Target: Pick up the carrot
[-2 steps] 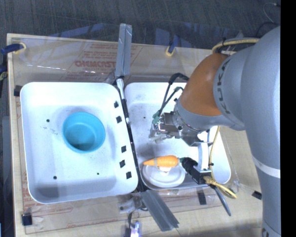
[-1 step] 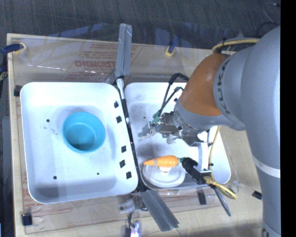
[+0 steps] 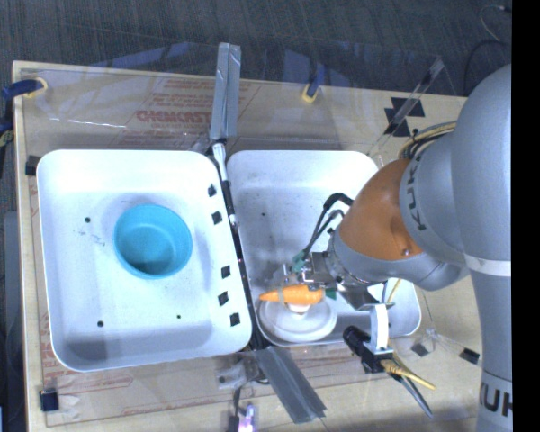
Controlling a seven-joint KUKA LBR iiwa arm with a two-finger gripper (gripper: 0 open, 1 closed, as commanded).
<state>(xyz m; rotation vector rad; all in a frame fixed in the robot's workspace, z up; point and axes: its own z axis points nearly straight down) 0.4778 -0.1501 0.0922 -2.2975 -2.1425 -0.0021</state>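
The orange carrot [image 3: 292, 295] lies crosswise over a small white dish [image 3: 297, 325] at the front of the right bin [image 3: 279, 178]. My gripper [image 3: 313, 275] hangs right above the carrot's right half, touching or nearly touching it. The grey wrist and orange band [image 3: 378, 223] hide most of the gripper from above.
A blue bowl [image 3: 153, 239] sits in the middle of the left bin [image 3: 72, 178]. The divider between the bins [image 3: 229, 250] runs just left of the carrot. The arm covers the right part of the right bin.
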